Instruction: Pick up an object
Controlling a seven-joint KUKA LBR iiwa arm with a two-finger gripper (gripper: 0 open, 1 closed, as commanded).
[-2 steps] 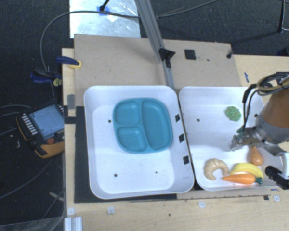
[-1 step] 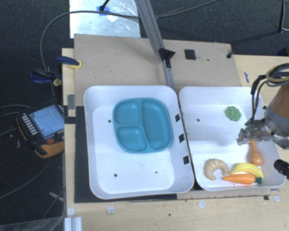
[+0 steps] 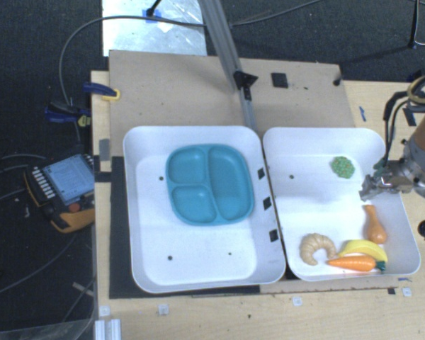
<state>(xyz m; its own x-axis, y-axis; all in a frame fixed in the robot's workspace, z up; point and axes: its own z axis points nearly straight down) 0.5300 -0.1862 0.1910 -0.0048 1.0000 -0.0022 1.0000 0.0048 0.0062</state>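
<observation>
Two white bins (image 3: 198,278) are sitting side by side; the gripper (image 3: 377,184) is hovering at the right bin's three o'clock rim, above the drumstick (image 3: 374,225), its grasp impossible to tell.

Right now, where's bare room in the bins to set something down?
Left bin: open floor below the blue divided plate. Right bin: free left of the broccoli. Crowded in its near corner: croissant, banana, carrot, drumstick, with the gripper close above.

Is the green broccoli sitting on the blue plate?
No, the broccoli lies in the right bin, while the blue plate is in the left bin.
</observation>
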